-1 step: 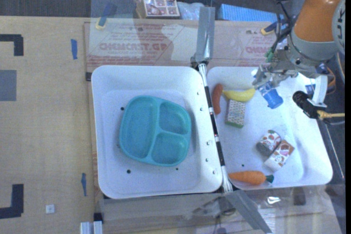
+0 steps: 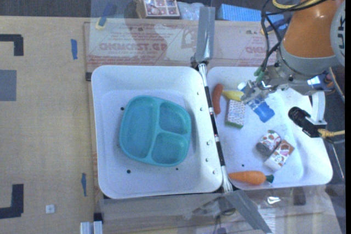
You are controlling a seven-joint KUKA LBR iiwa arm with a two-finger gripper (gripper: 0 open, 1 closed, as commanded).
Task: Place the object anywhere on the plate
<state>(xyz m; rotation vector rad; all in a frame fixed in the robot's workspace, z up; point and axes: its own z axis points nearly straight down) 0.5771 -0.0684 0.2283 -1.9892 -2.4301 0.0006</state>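
Observation:
A teal plate (image 2: 155, 130) with three compartments lies in the left bin (image 2: 104, 90) with nothing on it. My gripper (image 2: 252, 91) hangs over the upper part of the right bin (image 2: 323, 170), close above a yellow piece (image 2: 232, 95) and a blue piece (image 2: 264, 112). Just left of it lie a red sausage (image 2: 218, 98) and a speckled white block with a green edge (image 2: 236, 113). I see nothing clearly held.
Lower in the right bin lie a small brown can (image 2: 268, 142), a white and red carton (image 2: 279, 154) and an orange carrot (image 2: 249, 177) near the front wall. The raised divider (image 2: 213, 129) runs between the bins. Cardboard boxes stand behind the bench.

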